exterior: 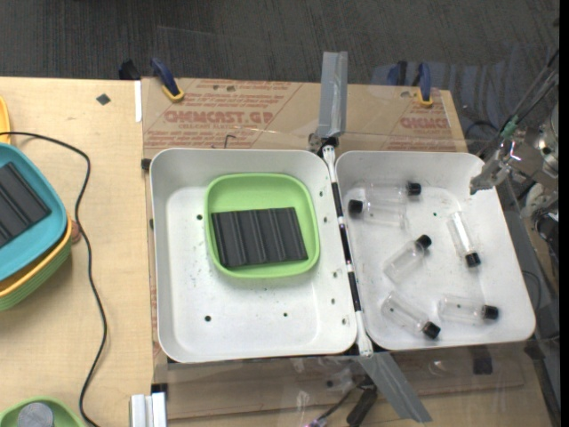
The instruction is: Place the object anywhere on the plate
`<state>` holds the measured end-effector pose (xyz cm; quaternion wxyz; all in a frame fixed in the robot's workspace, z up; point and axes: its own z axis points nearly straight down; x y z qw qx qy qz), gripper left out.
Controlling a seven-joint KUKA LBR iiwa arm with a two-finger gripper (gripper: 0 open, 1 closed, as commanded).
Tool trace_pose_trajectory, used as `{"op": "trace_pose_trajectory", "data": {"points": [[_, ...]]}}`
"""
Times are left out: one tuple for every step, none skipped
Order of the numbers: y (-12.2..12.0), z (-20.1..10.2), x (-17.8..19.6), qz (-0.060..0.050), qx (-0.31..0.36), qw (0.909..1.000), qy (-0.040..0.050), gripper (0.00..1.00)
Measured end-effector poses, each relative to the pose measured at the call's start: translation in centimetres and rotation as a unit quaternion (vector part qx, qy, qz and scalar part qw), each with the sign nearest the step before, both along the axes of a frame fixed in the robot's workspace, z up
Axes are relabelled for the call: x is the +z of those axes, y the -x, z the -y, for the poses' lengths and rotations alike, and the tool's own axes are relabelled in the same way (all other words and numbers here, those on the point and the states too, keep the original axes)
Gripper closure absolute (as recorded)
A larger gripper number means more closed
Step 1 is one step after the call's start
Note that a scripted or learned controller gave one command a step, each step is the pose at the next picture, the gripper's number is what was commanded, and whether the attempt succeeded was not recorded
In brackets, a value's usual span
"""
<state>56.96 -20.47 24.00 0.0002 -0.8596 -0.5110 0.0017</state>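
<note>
Vials [409,258], clear with black caps, lie scattered in your right bin [437,326]; green plate [261,190] waits left, at nine o'clock. Hand [488,174] hovers at the bin's two o'clock rim; grip unreadable.

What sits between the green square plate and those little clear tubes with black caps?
In the camera view, the two white bins' adjoining rims separate the green square plate from the clear black-capped tubes, plus bare white bin floor on each side.

I'm seeing cardboard [293,114] lying under both bins, blue clamps [165,76] gripping its far edge, a black cable [89,238] trailing across the bench, teal and yellow trays [27,225] stacking at left.
</note>
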Motion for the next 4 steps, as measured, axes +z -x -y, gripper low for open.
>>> {"op": "trace_pose_trajectory", "data": {"points": [[0.3, 0.8, 4.9, 0.0, -0.122, 0.9926, 0.0004, 0.0], [0.3, -0.1, 2.7, -0.001, -0.24, 0.9708, 0.0005, 0.0], [-2.1, 1.6, 2.9, -0.001, -0.386, 0.9225, 0.0012, 0.0], [-1.6, 1.7, 2.5, -0.001, -0.42, 0.9075, 0.001, 0.0]]}}
